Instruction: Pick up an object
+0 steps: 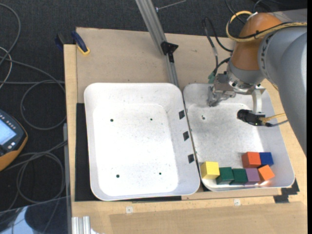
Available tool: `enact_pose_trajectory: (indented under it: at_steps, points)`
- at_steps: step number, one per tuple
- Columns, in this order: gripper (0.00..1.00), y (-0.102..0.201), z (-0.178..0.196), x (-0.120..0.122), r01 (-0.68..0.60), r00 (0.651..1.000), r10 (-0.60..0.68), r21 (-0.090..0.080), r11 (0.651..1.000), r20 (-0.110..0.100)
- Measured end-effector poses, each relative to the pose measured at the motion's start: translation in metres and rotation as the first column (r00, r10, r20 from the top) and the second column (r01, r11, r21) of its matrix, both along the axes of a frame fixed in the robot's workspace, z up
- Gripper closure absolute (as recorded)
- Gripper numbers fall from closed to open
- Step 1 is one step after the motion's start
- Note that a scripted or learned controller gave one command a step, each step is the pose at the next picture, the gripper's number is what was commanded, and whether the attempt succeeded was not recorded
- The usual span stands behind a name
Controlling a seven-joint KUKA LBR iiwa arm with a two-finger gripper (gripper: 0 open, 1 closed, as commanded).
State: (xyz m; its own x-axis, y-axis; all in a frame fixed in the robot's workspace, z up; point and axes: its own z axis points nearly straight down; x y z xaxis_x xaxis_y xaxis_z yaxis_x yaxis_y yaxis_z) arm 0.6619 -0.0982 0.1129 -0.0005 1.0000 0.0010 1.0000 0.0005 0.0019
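Fingers hovering over the far end of the right bin, blocks sitting well apart at its near end.

Nearest the camera, and well apart from the fingers [215,97], a cluster of blocks is lying in the right bin [219,126]: yellow block [210,169], two green blocks [232,175], purple block [252,174], orange block [266,172], red block [252,158], blue block [266,158]. Farther back, the fingers are pointing down over bare bin floor, grasping nothing; whether they are released or clenched, I cannot tell. The left bin [131,135] is lying beside them on the surface [122,52].
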Motion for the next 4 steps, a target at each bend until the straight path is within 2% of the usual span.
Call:
enact_pose_trajectory:
  at_steps: [2,4]
  points:
    - [1.0,0.005,0.1,0.004,-0.001,1.0,0.001,-0.002,1.0,0.007]
    - [1.0,0.095,0.111,-0.031,-0.005,1.0,0.005,0.002,1.0,-0.005]
